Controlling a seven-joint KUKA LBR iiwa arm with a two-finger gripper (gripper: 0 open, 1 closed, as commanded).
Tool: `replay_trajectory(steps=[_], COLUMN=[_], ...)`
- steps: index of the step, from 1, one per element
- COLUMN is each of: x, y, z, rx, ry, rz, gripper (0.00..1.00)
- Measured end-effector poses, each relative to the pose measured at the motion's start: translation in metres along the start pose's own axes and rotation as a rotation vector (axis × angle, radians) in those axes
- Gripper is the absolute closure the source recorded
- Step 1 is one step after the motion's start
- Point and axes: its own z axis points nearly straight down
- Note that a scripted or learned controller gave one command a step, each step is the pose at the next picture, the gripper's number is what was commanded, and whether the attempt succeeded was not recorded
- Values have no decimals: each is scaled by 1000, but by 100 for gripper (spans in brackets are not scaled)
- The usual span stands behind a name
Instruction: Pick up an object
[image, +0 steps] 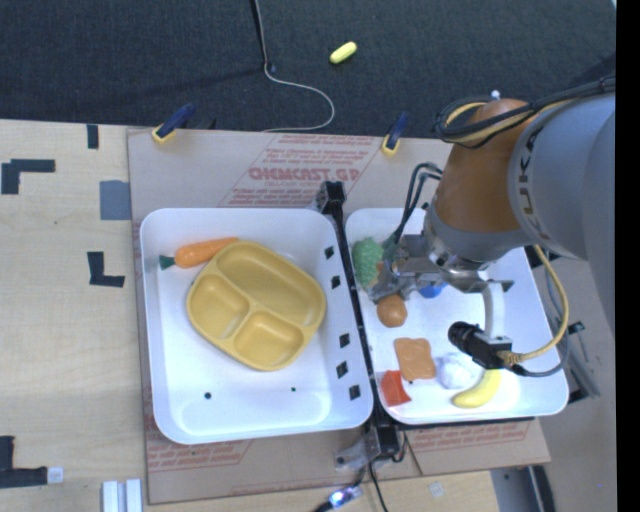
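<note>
The brown rounded object (392, 312) lies in the right bin (535, 395), close to the divider wall, directly beneath the end effector (400, 283), with a green item (368, 257) touching or just behind. Whether the end effector is open or closed I cannot tell, since the wrist hides it. Open floor lies rightward; the orange block (414, 357) sits near.

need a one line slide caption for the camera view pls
KUKA arm's gripper low over the right bin by a brown item; yellow tray and carrot in the left bin.
</note>
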Motion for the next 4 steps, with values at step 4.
replay_trajectory(steps=[4], x=[19], y=[-10], z=[-1], rx=[0], ry=[-3], rz=[5], gripper=[100])
